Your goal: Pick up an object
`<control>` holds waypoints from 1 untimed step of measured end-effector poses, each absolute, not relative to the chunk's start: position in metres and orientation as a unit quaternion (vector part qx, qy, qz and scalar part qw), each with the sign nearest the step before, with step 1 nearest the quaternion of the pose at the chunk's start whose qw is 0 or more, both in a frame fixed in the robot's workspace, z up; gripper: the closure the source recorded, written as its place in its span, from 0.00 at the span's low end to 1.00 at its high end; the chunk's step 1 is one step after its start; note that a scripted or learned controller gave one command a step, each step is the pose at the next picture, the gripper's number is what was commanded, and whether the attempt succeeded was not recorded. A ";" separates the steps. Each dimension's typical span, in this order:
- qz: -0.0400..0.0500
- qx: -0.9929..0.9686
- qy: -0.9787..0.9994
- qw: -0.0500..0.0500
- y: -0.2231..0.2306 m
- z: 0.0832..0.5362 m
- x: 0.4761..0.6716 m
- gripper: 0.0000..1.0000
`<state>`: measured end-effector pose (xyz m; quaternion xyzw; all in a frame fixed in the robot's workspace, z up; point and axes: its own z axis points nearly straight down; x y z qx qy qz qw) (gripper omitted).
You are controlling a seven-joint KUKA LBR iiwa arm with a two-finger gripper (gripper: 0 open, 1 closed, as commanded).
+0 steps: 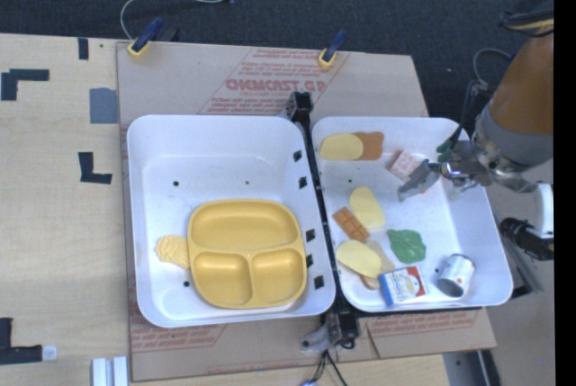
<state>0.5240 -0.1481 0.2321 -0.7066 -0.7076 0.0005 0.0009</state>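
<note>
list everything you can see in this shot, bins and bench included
divided tray: 1, yellow, left bin, front
ridged yellow piece: 1, yellow, left bin, touching the tray's left edge
white bins: 2, white, side by side on the bench
yellow and orange oval item: 1, right bin, back left
small pink packet: 1, right bin, back
pale yellow ovals: 2, right bin, centre and front left
orange wafer: 1, right bin, centre left
green leafy piece: 1, right bin, front centre
blue and white carton: 1, right bin, front
silver can: 1, right bin, front right
clamps: 2, blue and yellow, back edge of the board
pincer: 1, dark grey, over the right bin's back right
</note>
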 end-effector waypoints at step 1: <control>0.003 -0.705 -0.709 0.006 -0.090 0.106 0.541 0.00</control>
